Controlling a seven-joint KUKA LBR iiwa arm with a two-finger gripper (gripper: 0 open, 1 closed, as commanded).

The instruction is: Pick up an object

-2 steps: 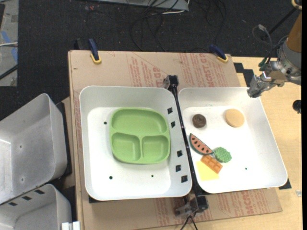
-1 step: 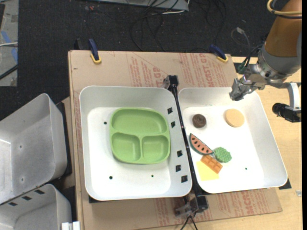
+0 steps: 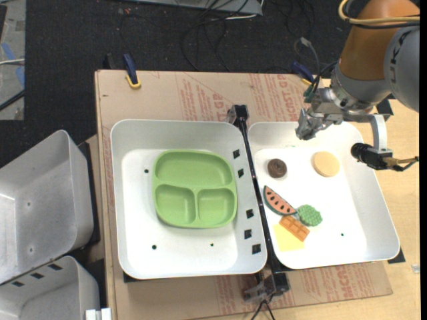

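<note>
The gripper [image 3: 305, 131] hangs over the right bin's [image 3: 373, 239] far edge; I cannot tell its state. Below lie a brown disc [image 3: 277, 169], tan round [image 3: 326, 164], watermelon slice [image 3: 278, 202] and green broccoli-like piece [image 3: 309, 215]. The arm [image 3: 373, 39] slants in from upper right.

Right bin [image 3: 373, 205] holds a brown disc [image 3: 277, 169], tan round [image 3: 325, 164], watermelon slice [image 3: 278, 202] and green piece [image 3: 309, 215].

Pale green three-compartment plastic tray [image 3: 195, 188] in glossy white left bin [image 3: 127, 179]. In matching white right bin [image 3: 373, 212]: dark brown round cookie [image 3: 277, 168]; tan round biscuit [image 3: 325, 164]; red watermelon slice with green rind, black seeds [image 3: 278, 201]; green broccoli floret [image 3: 309, 215]; orange block [image 3: 294, 229]; yellow wedge [image 3: 287, 241].
</note>
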